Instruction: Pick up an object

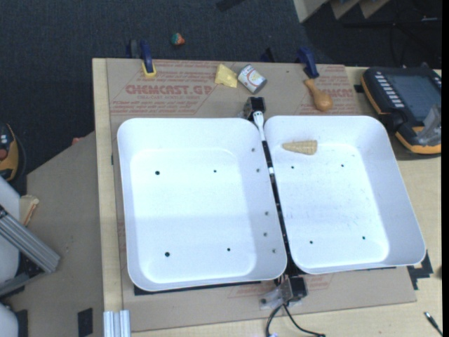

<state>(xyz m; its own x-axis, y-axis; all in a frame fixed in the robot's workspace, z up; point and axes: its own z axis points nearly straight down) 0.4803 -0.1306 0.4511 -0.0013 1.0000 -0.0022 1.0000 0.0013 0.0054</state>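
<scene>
Camera view: gripper jaw state, cannot tell, so I'm claiming no grasp.

The only loose item sitting in a bin is a tan cone. It is lying on its side in the right bin, close to the far wall and toward that bin's left corner. The pointed end is facing left and the wider end right. It is resting on the bin floor, with nothing touching it.

The left bin is sitting beside the right one, and their rims are meeting along the centre seam. Four dark dots are showing in its floor.

Both bins are resting on a brown printed sheet. Behind them on that sheet:
- a yellow wedge is lying just beside a small white box
- a brown wooden piece is lying further right, near the right bin's far rim
- a black part is sitting at the far end of the seam
- a left blue clamp and a right blue clamp are gripping the sheet's far edge

A teach pendant is lying at the right, beyond the right bin's far corner. A cable is running out from the near end of the seam. A small coloured object is lying on the dark floor behind the bench.
</scene>
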